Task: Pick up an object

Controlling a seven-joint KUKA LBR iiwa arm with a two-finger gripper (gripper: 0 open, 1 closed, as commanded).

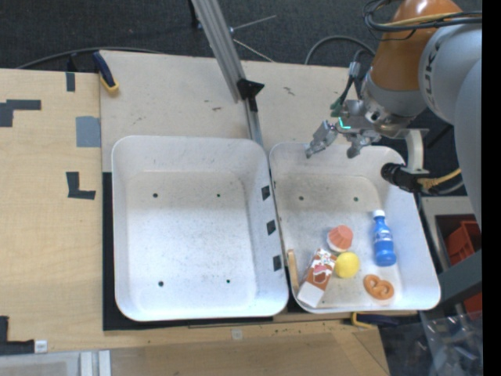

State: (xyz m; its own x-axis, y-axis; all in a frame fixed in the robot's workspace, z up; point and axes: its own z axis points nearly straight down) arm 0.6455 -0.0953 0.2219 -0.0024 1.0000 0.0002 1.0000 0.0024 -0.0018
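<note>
My gripper hangs over the far edge of the right bin, its two fingers spread apart with nothing between them. Several small objects lie at the bin's near right end, well below the gripper: a blue bottle with a white cap, a round red-orange piece, a yellow ball, a red and white carton and an orange pretzel-shaped piece.
The left bin lies beside the right one, sharing a middle rim. A slanted metal bar runs down to the bins' far junction. A yellow and blue clamp sits at the bench's far left.
</note>
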